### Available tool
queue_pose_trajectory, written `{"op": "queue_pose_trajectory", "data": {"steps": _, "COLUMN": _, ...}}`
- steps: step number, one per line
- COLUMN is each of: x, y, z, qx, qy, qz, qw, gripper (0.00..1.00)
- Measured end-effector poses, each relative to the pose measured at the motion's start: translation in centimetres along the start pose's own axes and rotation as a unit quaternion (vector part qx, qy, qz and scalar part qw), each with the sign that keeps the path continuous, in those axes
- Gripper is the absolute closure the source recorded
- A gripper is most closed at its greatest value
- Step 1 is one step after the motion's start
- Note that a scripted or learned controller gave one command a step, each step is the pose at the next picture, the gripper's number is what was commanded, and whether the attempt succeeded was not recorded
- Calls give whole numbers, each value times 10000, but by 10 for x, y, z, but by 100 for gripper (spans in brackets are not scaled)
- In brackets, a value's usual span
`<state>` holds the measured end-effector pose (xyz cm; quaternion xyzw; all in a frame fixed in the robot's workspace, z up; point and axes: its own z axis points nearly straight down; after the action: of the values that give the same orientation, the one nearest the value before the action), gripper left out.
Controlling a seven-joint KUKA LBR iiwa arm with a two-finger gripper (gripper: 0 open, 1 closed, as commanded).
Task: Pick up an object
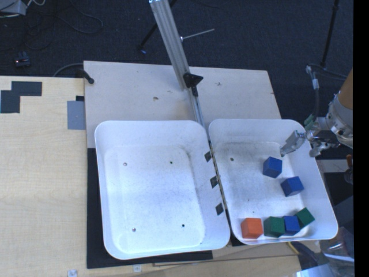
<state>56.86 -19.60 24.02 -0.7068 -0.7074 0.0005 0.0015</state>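
The right bin holds several cubes. A blue cube lies near its middle right, and a second blue cube sits just below it. Along the front edge stand an orange cube, a dark green cube, a third blue cube and a green cube. My gripper hangs over the bin's right rim, above and to the right of the upper blue cube. It is open, with nothing between its fingers.
The left bin lies beside the right one, with small black clips on the shared edge. A slanted aluminium rail rises behind the bins. A pale wooden bench surface extends to the left.
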Motion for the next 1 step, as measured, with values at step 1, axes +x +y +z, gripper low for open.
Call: {"op": "queue_pose_trajectory", "data": {"steps": 1, "x": 16, "y": 0, "z": 151, "qx": -14, "qy": -8, "qz": 8, "qw": 10000, "gripper": 0}}
